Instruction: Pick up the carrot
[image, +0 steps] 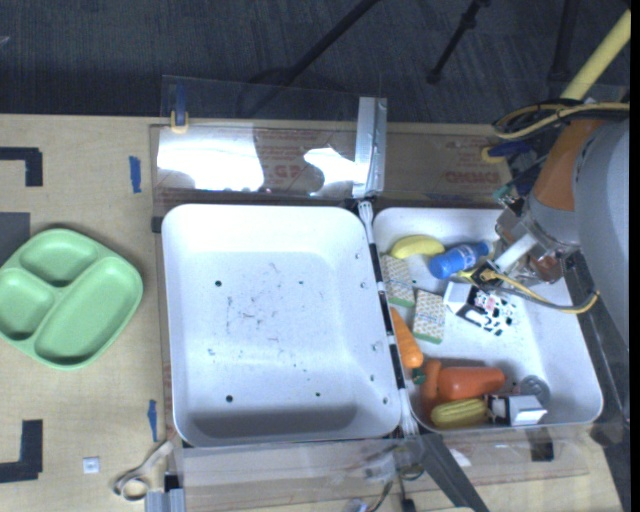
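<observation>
— Looking for the carrot (406, 341): lying in the right bin (565, 352), tight along its left wall, slim and orange, narrow end toward the far side.

— Touching anything?

— Lower end just beside a thicker orange piece (468, 382), with a yellow item (456, 413) nearer the front rim. Flanked on the right by a checked pad (430, 315).

— And the gripper (492, 276)?

— Hanging over the far right part of the same bin, below the orange band of the arm (590, 200). Well apart from the carrot, nothing orange at its tip. Open or closed: impossible to tell, too cluttered with cable and blur.

— Near what, then?

— Close to a blue bottle (456, 260) and a yellow rounded thing (417, 246) at the far wall, and just above a black-and-white patterned object (490, 312).

— Elsewhere?

— Left bin (270, 225) alongside, sharing the middle wall. Off on the bench at far left, a green divided plate (66, 297).
</observation>
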